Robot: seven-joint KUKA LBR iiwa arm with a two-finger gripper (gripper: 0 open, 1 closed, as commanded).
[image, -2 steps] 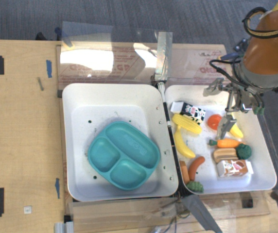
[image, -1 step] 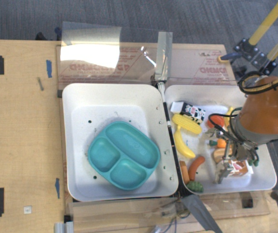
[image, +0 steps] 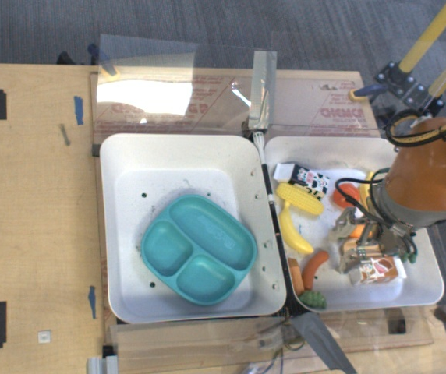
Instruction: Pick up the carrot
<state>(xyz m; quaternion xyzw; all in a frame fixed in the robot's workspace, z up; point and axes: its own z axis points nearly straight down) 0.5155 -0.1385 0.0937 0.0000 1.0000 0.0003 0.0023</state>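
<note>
The carrot [image: 295, 276] is a slim orange piece lying along the left wall of the right bin [image: 426, 287], near the front corner, with its green top [image: 313, 299] at the front edge. My gripper [image: 361, 245] hangs below the orange wrist band in the middle of the right bin, to the right of the carrot and apart from it. It hovers over a small red and white packet [image: 377, 270]. I see nothing held in it.
In the right bin lie a reddish sausage [image: 315, 264] beside the carrot, a banana [image: 295, 232], a corn cob [image: 299, 199], a cow-patterned carton [image: 307, 180] and a red item [image: 346, 194]. The left bin [image: 122, 170] holds a teal divided plate [image: 198, 248].
</note>
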